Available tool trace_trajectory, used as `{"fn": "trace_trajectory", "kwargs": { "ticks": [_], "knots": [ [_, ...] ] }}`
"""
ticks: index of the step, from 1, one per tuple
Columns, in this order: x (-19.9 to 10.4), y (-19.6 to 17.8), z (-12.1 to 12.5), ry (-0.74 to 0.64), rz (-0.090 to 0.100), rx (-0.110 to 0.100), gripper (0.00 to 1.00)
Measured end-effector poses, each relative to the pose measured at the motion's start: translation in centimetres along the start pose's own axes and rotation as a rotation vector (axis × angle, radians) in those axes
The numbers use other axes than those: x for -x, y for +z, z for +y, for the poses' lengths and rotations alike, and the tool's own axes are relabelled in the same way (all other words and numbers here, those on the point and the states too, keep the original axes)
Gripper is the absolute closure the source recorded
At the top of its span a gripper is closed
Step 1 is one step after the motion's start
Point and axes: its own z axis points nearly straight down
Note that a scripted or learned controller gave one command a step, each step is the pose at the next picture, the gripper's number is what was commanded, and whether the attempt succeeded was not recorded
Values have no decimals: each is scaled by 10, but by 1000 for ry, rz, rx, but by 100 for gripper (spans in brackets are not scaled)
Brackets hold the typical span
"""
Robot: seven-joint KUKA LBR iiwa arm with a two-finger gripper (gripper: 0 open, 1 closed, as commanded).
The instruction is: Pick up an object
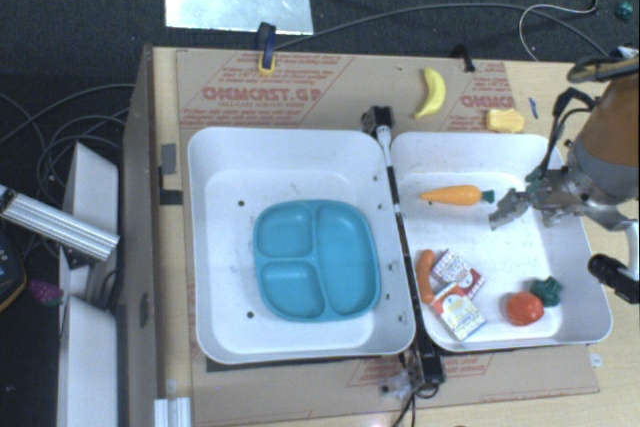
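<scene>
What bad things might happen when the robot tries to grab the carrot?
The gripper sits just beside the leafy end of the carrot, not over its middle, so it might only nudge it and send it rolling.

The carrot lies close to the wall of the right bin, so a push could jam it there.

The tomato and the small packets are nearby; a sweeping move might knock them.

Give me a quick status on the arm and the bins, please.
Gripper in right bin, holding nothing. Carrot just beside it. Path clear.
</scene>
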Motion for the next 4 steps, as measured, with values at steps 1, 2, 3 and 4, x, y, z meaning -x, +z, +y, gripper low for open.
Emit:
{"fn": "trace_trajectory", "kwargs": {
  "ticks": [1,2,3,4],
  "knots": [
    [-59,15,84,-1,1,-2,0],
    [-54,90,95,0,0,-1,0],
    [-17,-37,132,-1,-1,2,0],
    [23,49,70,2,0,-5,0]
  ]
}}
